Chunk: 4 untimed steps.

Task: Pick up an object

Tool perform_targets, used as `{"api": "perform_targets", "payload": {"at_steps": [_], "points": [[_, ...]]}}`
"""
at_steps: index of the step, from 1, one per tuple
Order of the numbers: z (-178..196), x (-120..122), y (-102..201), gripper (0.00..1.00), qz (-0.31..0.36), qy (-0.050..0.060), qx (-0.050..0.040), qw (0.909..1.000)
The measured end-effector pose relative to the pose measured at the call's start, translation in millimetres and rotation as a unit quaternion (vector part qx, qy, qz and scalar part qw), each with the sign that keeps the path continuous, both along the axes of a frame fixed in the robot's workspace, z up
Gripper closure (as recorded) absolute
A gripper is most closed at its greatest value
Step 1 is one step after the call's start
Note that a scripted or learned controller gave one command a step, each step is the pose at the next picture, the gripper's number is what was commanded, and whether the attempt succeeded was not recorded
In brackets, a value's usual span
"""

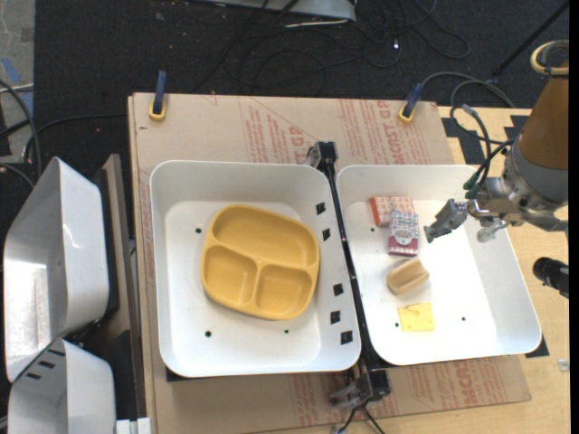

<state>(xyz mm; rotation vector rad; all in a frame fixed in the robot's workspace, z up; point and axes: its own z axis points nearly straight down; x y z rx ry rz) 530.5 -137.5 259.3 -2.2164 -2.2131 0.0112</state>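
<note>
At 3 o'clock in the camera view, the arm (552,143) enters from the right edge, its orange band uppermost, grey wrist below. Gripper (445,221) hangs over the upper middle of the right bin (520,283), pointing toward 9 o'clock. Fingers (441,225): dark, seen at a slant; whether spread or pressed together, cannot tell. Nothing visible between them.

Right bin contents, all to the left of centre:
- packet (396,220), red and white with print, lying flat at about 11 o'clock of the bin, just left of the gripper. Contact with the gripper cannot be judged from this angle.
- bun (407,277), tan, rounded, just below the packet at 6 o'clock from it, close but apart.
- yellow card (417,317), flat, at 6 o'clock from the bun, near the bin's lower wall, apart from the bun.

Left bin (172,242) holds one item: tray (261,261), yellow, three compartments, resting flat near the centre, turned slightly clockwise. Compartments hold nothing visible.

Both bins sit side by side on a brown board (271,120) with red print, which covers the desk. Black divider strip (342,251) runs between the bins from 12 to 6 o'clock. Two clamps hold the board's far edge: one (158,98) at 11 o'clock, one (412,102) at 1 o'clock. At 9 o'clock, off the board, white tubs (50,251). Cables (271,34) lie on the dark floor at 12 o'clock.
</note>
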Motion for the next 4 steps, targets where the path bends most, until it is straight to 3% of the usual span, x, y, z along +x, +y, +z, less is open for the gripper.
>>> {"api": "perform_targets", "payload": {"at_steps": [1, 4], "points": [[6, 2, 0, 0.00, 0.001, -0.006, -0.0009, 1.0000], [-161, 2, 20, 0.00, -0.001, -0.003, -0.0002, 1.0000]]}}
